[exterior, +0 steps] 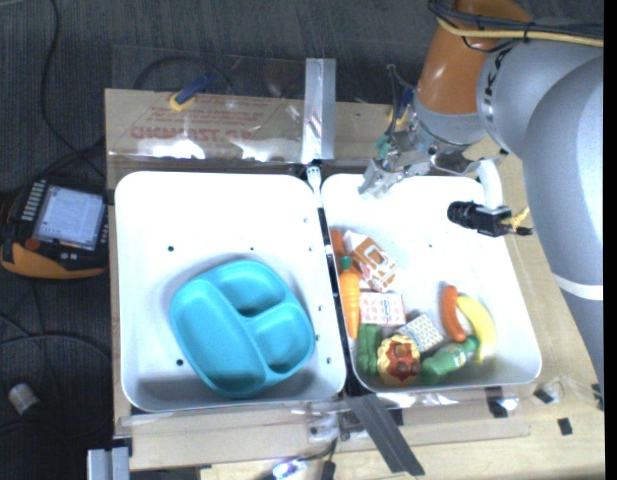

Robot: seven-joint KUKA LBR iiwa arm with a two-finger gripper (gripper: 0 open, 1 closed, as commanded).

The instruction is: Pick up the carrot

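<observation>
Camera view: arm enters from the right, orange band at top. The pincer (386, 176) sits over the far rim of the right bin (428, 223), near that bin's back-left corner. Whether it is open or closed can't be told from this angle. Nothing visible in it.

The carrot (348, 298) lies in the right bin, hard against the left wall next to the divider between the bins, long axis running near-to-far, green top toward the near end. It is well apart from the pincer, nearer the camera side. Crowded spot: a patterned box (373, 260) just beyond its far end, a small white carton (382, 309) touching or just beside its right flank, a red-yellow item (398, 358) near its green end. Further right a sausage (449, 311) and banana (478, 320), not in the way.

Left bin (148, 218) holds a blue divided plate (242, 324); irrelevant to the pick.

Step, as judged: approach, grasp not yet made.

Next move calls for: travel toward the near side along the left wall, close across the carrot's width, descend mid-body. Risk: one side jams on the bin wall, the other on the carton, so clearance is tight.
</observation>
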